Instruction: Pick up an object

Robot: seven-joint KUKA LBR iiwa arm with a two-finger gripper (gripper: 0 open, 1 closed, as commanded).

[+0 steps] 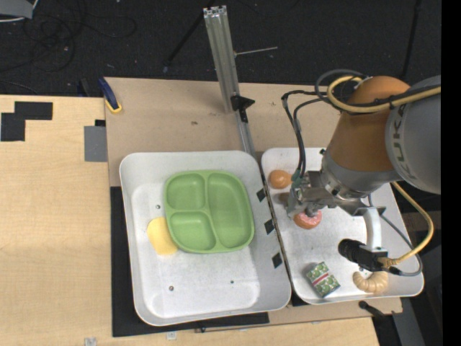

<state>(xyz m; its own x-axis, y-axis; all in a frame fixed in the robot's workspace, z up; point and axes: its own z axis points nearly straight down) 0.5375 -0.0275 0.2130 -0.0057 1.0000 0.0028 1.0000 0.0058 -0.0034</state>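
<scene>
Near right: a small green packet and a tan croissant-shaped toy lie in the right bin.
Gripper: low over the bin's far half; its state I cannot tell.
Red-pink object: directly under the gripper; likely light and rounded, so grip across its middle.
Orange ball: just beyond, left.
Left bin: green divided plate, yellow piece beside it.

Grey arm, orange band, black cables looping around.
</scene>
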